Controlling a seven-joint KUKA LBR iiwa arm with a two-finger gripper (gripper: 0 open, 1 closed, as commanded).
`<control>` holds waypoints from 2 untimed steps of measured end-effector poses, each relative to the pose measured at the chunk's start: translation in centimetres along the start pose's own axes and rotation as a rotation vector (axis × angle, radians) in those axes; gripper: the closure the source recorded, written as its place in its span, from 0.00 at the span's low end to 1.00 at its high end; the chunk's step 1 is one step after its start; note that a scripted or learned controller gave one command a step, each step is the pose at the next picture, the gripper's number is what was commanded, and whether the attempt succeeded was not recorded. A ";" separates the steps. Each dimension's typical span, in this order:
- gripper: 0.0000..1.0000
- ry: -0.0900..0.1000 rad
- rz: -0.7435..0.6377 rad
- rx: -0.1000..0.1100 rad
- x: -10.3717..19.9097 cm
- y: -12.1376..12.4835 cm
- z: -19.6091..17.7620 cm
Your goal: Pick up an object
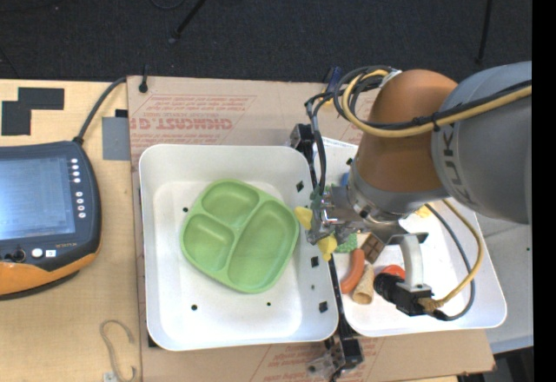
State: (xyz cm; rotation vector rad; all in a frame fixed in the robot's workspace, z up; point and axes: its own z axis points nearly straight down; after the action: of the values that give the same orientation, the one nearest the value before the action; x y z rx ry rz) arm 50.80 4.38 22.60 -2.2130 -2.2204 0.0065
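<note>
The arm reaches down into the right bin (473, 306), and its wrist hides most of the gripper (334, 237) near that bin's left wall. Small toy foods lie crowded under it: a yellow piece (304, 217), a green piece (347, 243), a brown block (373, 246), an orange carrot-like piece (354, 272), a tan cone (364, 286) and a red piece (393, 271). I cannot see anything held between the fingers. A green divided plate (239, 234) lies alone in the left bin (165, 302).
A teach pendant (43, 207) sits on the bench at the far left, with a cable running to the back. Cardboard lines the bench under both bins. A metal hook (117, 345) lies near the front left corner.
</note>
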 end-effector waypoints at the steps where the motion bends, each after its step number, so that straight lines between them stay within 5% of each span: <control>1: 1.00 -0.001 0.003 -0.001 0.3 0.3 0.5; 2: 1.00 -0.002 0.002 -0.003 0.5 0.6 0.3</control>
State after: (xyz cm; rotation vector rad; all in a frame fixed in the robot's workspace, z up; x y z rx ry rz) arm 51.42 4.86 22.30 -2.2182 -2.2204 0.0044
